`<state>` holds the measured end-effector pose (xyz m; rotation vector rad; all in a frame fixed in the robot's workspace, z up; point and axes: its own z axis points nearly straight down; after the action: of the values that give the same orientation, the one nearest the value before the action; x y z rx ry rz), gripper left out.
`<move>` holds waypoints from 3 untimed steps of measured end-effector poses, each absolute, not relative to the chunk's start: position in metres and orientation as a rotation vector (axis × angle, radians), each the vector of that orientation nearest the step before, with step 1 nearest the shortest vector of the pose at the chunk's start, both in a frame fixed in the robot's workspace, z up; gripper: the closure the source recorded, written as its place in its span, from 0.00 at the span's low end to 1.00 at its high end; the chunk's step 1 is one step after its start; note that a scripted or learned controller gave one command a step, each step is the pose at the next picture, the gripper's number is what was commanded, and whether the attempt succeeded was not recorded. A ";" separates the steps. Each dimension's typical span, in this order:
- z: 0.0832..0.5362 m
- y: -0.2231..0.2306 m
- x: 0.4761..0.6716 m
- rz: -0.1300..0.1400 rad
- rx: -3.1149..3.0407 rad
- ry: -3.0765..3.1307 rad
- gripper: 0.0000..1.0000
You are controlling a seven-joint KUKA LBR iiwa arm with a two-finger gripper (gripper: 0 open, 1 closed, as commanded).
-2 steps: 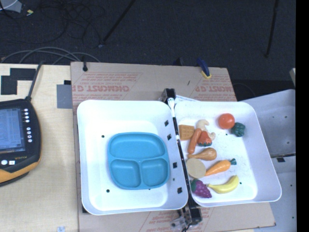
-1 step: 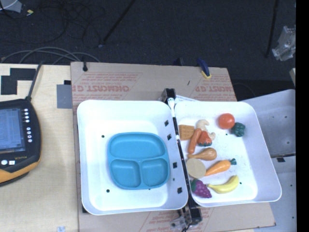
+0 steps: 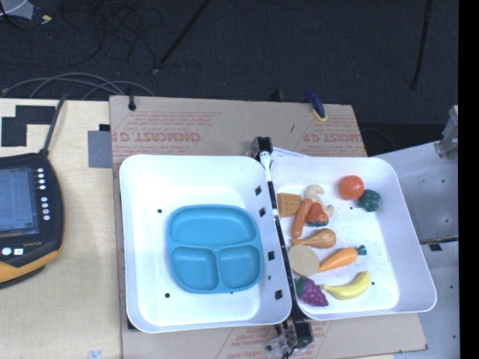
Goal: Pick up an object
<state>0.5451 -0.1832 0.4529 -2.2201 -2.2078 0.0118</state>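
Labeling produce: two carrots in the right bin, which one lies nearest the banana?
The lower carrot, with the green top, lying just above the banana. The other carrot stands steeper, up by the cracker.

Two bins [image 3: 150, 178], one blue tray [image 3: 213, 247], roughly ten toy foods [image 3: 329, 238].

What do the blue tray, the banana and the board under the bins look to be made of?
Blue tray: probably moulded plastic, with a smooth, even colour and rounded compartments. Banana: likely plastic toy food, uniformly yellow with a slight sheen. Board: corrugated cardboard by the look of it, matt brown with red printed lettering.
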 end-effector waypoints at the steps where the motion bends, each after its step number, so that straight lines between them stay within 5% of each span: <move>1: 0.237 -0.189 0.589 0.011 -2.211 -2.214 1.00; 2: 0.110 -0.158 0.612 0.009 -2.209 -2.215 1.00; 3: 0.129 -0.162 0.614 0.003 -2.222 -2.216 1.00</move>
<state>0.6141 -0.1622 0.1286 -2.2221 -2.2160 0.0035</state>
